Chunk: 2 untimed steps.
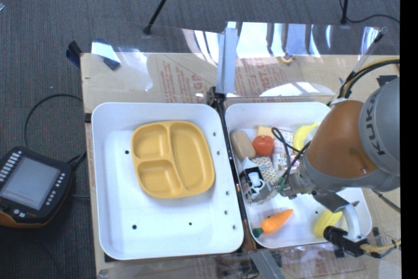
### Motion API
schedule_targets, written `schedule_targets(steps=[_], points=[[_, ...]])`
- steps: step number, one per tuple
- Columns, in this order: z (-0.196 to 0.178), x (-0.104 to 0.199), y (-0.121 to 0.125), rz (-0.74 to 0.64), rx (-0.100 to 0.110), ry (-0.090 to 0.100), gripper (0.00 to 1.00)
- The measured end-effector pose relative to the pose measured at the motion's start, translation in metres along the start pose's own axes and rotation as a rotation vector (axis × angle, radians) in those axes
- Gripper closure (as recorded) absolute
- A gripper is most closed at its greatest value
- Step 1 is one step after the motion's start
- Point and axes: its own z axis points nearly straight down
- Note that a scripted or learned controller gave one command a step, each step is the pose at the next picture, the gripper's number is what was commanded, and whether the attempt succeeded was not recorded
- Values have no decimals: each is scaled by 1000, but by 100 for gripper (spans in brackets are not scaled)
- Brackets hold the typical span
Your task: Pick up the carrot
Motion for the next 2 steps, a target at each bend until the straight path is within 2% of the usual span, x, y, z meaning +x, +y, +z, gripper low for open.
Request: schedule_targets(steps=[1,2], points=[[1,-10,14,309,13,9,0],[-20,-23,28,135,37,5,0]])
